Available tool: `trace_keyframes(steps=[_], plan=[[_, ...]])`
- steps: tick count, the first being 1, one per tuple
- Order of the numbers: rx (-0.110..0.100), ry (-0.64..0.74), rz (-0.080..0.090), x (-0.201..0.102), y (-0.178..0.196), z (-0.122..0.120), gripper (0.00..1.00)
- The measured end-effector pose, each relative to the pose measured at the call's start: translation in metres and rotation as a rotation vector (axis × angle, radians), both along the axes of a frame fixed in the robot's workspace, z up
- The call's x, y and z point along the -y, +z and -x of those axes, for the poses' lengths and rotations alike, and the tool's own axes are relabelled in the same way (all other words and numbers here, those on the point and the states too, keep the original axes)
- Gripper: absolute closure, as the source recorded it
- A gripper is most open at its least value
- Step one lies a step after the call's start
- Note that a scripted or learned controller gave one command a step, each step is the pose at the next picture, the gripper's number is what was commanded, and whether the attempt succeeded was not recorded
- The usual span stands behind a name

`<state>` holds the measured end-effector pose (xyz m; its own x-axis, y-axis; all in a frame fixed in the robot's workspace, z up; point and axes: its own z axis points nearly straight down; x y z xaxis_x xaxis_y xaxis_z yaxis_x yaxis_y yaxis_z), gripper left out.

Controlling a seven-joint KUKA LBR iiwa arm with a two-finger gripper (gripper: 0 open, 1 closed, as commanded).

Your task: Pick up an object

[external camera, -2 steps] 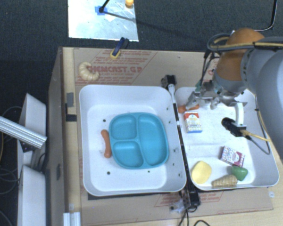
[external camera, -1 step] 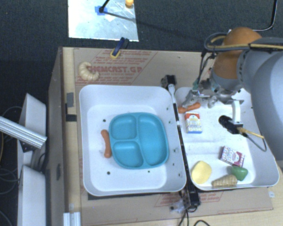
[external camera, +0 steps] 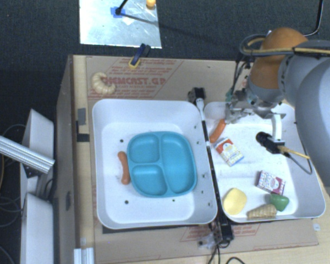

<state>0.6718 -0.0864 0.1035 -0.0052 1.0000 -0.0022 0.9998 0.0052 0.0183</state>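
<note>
1. Nearest, at 6 o'clock in the right bin [external camera: 314, 201], a waffle cone [external camera: 262, 212] lies on its side; a yellow lemon-like fruit [external camera: 235, 201] sits just beside it at 10 o'clock and a green vegetable [external camera: 280, 202] touches its wide end.
2. A red-and-white box [external camera: 270, 182] lies just beyond the green vegetable; a small red-and-white carton [external camera: 229, 151] lies tilted near the bin's middle.
3. In the left bin [external camera: 110, 147], a blue divided plate [external camera: 160, 164] fills the centre; a sausage [external camera: 124, 168] lies lengthwise just beside it at 9 o'clock.
4. The carrot [external camera: 218, 131] lies slanted at 10 o'clock in the right bin, close to the wall shared by the bins.
5. The gripper [external camera: 239, 116] hangs at 1 o'clock from the carrot, close to its upper end; whether it is apart or together cannot be told, nor whether it touches the carrot.
6. Farthest, beyond the bins, a pale curled thing [external camera: 103, 82] rests on printed cardboard [external camera: 170, 78].
</note>
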Motion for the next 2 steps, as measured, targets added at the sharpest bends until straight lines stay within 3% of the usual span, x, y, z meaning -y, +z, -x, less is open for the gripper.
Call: trace_keyframes(steps=[1,2], plan=[[-0.001,0.0,0.0,0.0,0.0,0.0,0.0],[-0.017,-0.004,-0.001,0.03,-0.019,0.045,0.0]])
